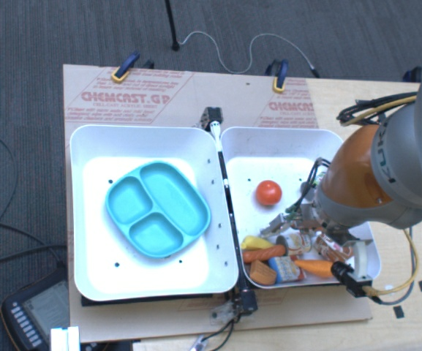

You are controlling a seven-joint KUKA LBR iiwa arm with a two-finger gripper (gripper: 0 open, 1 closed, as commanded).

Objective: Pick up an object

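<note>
My claw [287, 221] sits low in the right bin [284, 139], over the cluttered front pile; whether it is open or closed, I cannot tell. A red tomato [268, 192] lies apart behind it. Yellow, orange and carrot-like pieces [263, 254] crowd the front wall. The left bin [86, 141] holds a blue divided plate [158, 208].

My claw over the right bin's toy food

My gripper [296, 224] hangs low over the heap of play food [284, 258] in the right bin [284, 141]; a red tomato [268, 192] sits apart, and a blue divided plate [158, 208] lies in the left bin [93, 148].
</note>
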